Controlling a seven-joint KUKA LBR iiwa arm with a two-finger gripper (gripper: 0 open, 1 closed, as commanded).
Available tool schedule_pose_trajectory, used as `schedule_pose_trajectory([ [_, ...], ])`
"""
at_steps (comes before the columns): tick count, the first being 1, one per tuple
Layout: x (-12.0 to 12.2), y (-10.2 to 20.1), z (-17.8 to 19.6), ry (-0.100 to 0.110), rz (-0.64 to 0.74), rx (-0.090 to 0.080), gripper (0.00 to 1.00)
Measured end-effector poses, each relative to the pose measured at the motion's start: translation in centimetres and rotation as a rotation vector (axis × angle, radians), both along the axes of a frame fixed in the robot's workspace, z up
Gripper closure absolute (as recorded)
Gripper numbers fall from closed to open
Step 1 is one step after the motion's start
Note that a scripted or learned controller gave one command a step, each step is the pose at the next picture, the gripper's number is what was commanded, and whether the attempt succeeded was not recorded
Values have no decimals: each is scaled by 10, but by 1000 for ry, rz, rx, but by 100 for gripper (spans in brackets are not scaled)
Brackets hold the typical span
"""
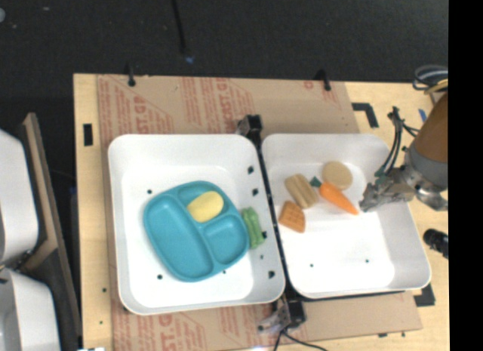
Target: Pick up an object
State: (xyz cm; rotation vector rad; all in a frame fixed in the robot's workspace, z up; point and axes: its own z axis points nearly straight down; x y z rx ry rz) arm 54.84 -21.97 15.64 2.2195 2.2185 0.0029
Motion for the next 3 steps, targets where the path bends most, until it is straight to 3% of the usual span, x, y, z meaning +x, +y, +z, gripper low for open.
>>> schedule_pose_trajectory([
  [2,1,1,107,-1,0,0,100],
  [3,11,50,94,3,4,2,100],
])
